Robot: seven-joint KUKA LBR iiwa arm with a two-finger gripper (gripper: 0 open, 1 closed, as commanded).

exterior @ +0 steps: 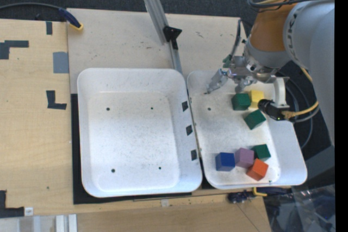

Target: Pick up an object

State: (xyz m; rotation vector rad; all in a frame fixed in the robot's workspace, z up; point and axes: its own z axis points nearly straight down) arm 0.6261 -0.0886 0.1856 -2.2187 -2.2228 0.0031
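The gripper (217, 82) hangs over the right bin (217, 133) at its far end, fingers apart and holding nothing. The candidate blocks lie nearby: a dark green block (240, 101) touching a yellow block (256, 98).

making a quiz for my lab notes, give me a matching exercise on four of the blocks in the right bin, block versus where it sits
Blocks:
1. blue foam cube
2. orange foam cube
3. yellow foam cube
4. purple foam cube

Places:
A. far end of the bin, beside a dark green cube, near the end effector
B. near end, between blue and orange
C. near end, leftmost of the cluster
D. near end, closest to the front right corner

Pairs: 1-C, 2-D, 3-A, 4-B
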